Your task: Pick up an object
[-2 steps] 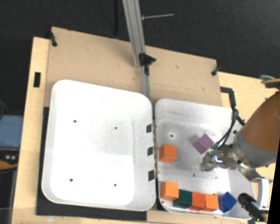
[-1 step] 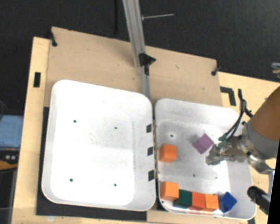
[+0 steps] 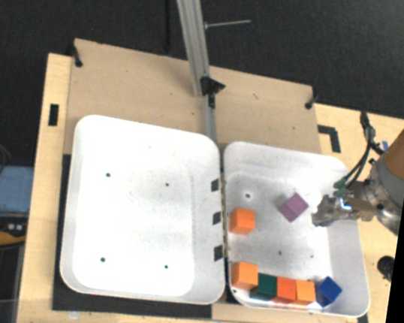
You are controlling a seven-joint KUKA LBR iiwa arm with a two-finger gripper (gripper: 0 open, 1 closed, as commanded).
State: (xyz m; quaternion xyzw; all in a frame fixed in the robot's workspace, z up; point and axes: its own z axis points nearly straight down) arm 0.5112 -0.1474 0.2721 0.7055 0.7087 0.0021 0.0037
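1. Camera view: purple cube (image 3: 294, 206) lies in the right bin (image 3: 340, 251), far half; gripper (image 3: 328, 213) hangs just right of it, apart.
2. Finger spread: cannot tell.
3. Handling: likely light, rigid; grip opposite flat faces.

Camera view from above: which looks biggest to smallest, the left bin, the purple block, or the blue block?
1. Left bin, by far the largest.
2. Purple block and blue block look about alike; too close to rank.
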